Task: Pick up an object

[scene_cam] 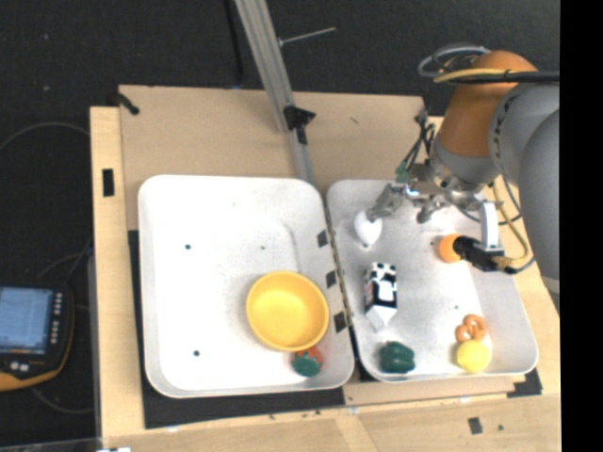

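Several loose things share the right bin, and the likeliest target, judging by nearness, is the small white piece at its upper left corner, close to the wall that meets the left bin. The gripper hangs low just beside it, with its fingers spread apart and nothing between them; one fingertip reaches almost to the white piece, which suggests a grasp being lined up rather than made. That corner spot may be awkward, since the wall leaves little room for a finger on the far side. Below, in mid-bin, lies a cow-patterned carton, with a green lump near the front edge. An orange ball sits to the right, and an orange twist touches a yellow ball in the front right corner. All are well apart from the white piece, so none should get in the way. In the left bin a yellow bowl rests upright, with a small green and red thing just beside it. Both bins lie flat on the tabletop.
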